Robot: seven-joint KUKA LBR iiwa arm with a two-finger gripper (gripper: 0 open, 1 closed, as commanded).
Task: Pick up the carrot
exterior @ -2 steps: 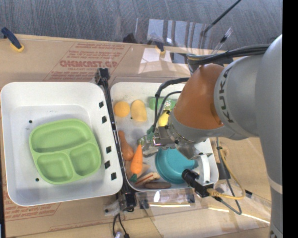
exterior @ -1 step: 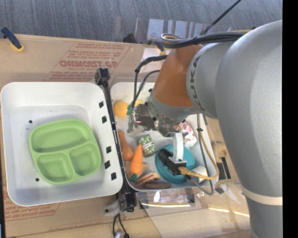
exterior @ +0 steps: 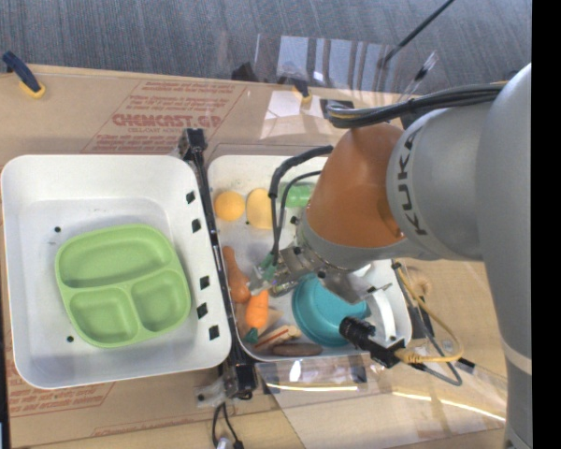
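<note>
Two white bins sit side by side on the counter (exterior: 122, 101) in my feed. The left bin (exterior: 37, 185) carries a green divided tray (exterior: 122, 283), lying flat with its three compartments facing up. The right bin (exterior: 238, 168) is the crowded one, and the arm (exterior: 430, 185) reaches over it from the right, its orange band (exterior: 351, 195) covering much of the bin's middle.

The carrot (exterior: 235, 274) lies near the right bin's left wall, lengthwise, with a second orange piece (exterior: 257, 310) just below it toward the near edge. I can see the gripper (exterior: 279, 274) low in the bin, just beside the carrot on its right, but it is small and cluttered in my view and I cannot tell how it stands or whether it touches the carrot.

Two yellow round fruits (exterior: 229, 205) sit close together at the far side of the right bin. A teal bowl (exterior: 318, 314) rests under the wrist, toward the near right. A dark brown piece (exterior: 285, 347) lies along the near wall.
</note>
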